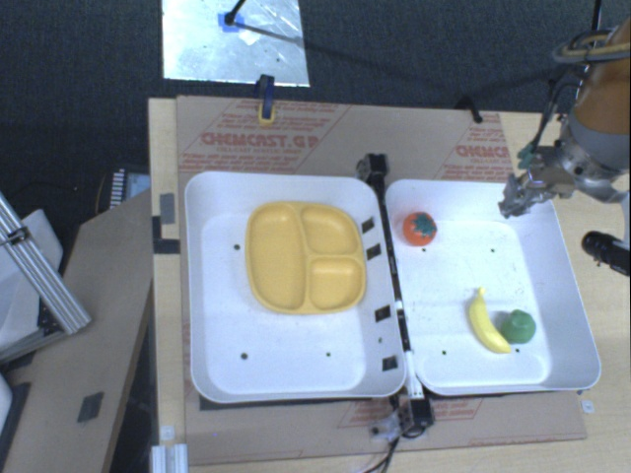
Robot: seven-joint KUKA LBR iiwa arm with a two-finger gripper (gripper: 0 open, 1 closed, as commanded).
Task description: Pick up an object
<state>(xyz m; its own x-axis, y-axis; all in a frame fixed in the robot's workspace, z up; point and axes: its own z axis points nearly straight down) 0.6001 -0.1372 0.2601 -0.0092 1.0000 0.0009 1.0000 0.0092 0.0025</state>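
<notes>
Claw [515, 201] at the end of the arm hangs over the far right corner of the right bin [552, 264], with nothing visible in it; whether it is open or closed, I cannot tell. Three candidates lie in that bin: a tomato [419, 228] near the far left corner, and a banana [486, 323] touching a green ball [518, 326] toward the near side. A yellow divided plate [304, 257] sits in the left bin [207, 294]. Judging by this, no pick has been made; approach, grasp and lift all remain.
</notes>
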